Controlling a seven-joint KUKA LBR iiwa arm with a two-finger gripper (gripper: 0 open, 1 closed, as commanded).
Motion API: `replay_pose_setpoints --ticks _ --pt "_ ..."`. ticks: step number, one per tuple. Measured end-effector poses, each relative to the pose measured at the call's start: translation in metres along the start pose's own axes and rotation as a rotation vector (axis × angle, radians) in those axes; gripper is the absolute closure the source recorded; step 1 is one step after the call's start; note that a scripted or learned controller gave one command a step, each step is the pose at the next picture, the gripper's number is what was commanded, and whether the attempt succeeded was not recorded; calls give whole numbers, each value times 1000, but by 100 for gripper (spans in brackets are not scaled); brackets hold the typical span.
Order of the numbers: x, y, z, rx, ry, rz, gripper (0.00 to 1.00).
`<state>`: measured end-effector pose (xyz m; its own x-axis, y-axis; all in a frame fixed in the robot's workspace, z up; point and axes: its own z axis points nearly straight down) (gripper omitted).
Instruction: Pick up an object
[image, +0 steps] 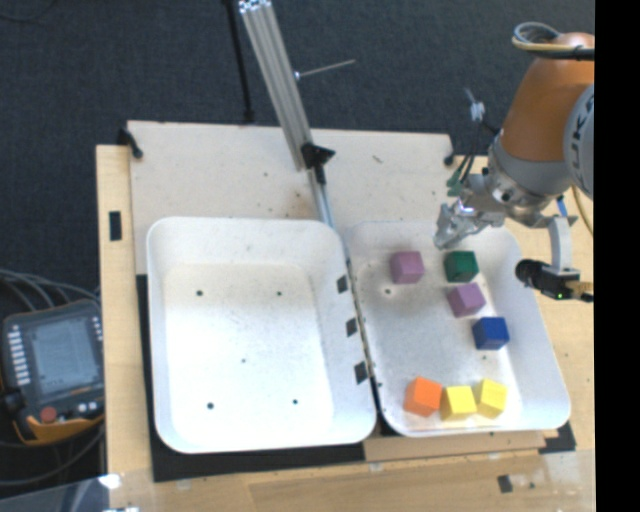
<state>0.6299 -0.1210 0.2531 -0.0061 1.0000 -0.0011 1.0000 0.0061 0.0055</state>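
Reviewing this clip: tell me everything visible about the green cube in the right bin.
The small dark green cube looks solid and matte, with crisp edges, resting flat on the floor of the right shallow white bin near its far side. The hand hangs just above and behind it. A purple cube sits close in front of it, and another purple cube lies apart to its left.

Teach pendant (55, 365) left of bench; slanted aluminium post (283, 90).
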Motion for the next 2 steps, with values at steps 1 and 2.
replay_pose_setpoints --ticks 1,2 --pt "49 -7 -8 5 2 0 100" --pt "105 -18 -11 6 3 -1 100"
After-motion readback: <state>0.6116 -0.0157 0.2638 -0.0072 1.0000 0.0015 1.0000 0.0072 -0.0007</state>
